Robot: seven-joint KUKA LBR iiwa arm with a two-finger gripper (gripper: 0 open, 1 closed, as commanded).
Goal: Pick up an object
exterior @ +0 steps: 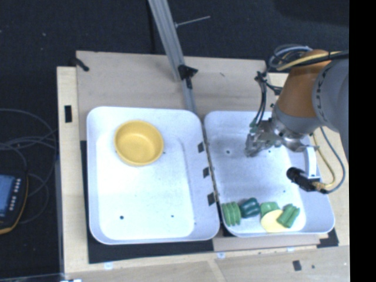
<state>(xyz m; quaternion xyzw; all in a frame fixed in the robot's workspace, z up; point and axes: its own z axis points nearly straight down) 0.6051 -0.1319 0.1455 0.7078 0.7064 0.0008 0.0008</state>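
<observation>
From above, the gripper (252,147) hangs over the upper middle of the right bin (235,128); whether it's open or closed, I can't tell. Green pieces (249,208) and a yellow piece (270,221) cluster at the bin's near edge, well apart from it. A yellow bowl (139,143) sits in the left bin (147,204).

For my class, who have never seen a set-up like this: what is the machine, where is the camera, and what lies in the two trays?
One camera looks down at a slant on a bench. The grey robot arm with an orange band reaches in from the right; its two-finger gripper hangs over the right white bin. Along that bin's near edge lie small green ridged plastic pieces, a dark teal piece and a pale yellow round piece. The left white bin holds a round yellow bowl. Nothing shows between the gripper's fingers.
</observation>
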